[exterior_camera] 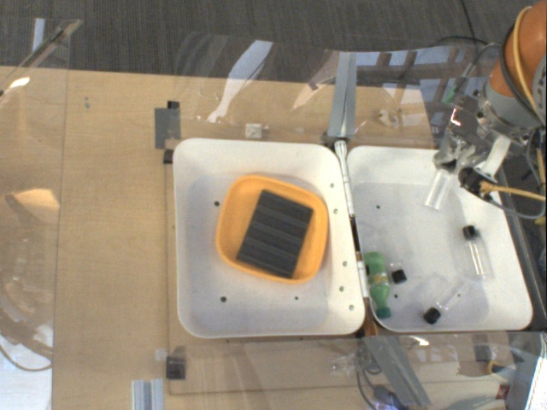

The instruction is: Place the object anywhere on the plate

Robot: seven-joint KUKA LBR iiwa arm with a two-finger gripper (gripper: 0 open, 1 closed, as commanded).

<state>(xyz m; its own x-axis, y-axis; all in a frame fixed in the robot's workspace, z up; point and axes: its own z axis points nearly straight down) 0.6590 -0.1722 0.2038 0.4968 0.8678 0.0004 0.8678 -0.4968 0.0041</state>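
1. Dark ribbed block (274, 233), the likely task object, lies flat on the orange plate (229, 229) in the left bin (197, 297), inside the rim. Placement looks done.
2. Nearest clutter, right bin (504, 314) front: black cap (432, 315), a clear tube (450, 296) just beside it, and a green piece (376, 282) against the near-left wall with a small black bit (398, 275) next to it.
3. Mid bin: another clear tube (477, 257) with a black cap (468, 231) at its far end.
4. Far side: a third clear tube (438, 188) is tilted just below the hand (461, 154) at the right bin's far-right corner. Cannot tell whether the hand is clenched, released or grasping that tube.
5. Risk: if a tube is the real target, the block covers most of the plate, so a round tube could land on the ribs and roll off the rim.
6. Risk: clear tubes are hard to see, so a grab could miss or slip.
7. In the way: the raised bin walls meeting between the bins, and the grey post (344, 101) at the surface's far edge. A low carry could clip them.
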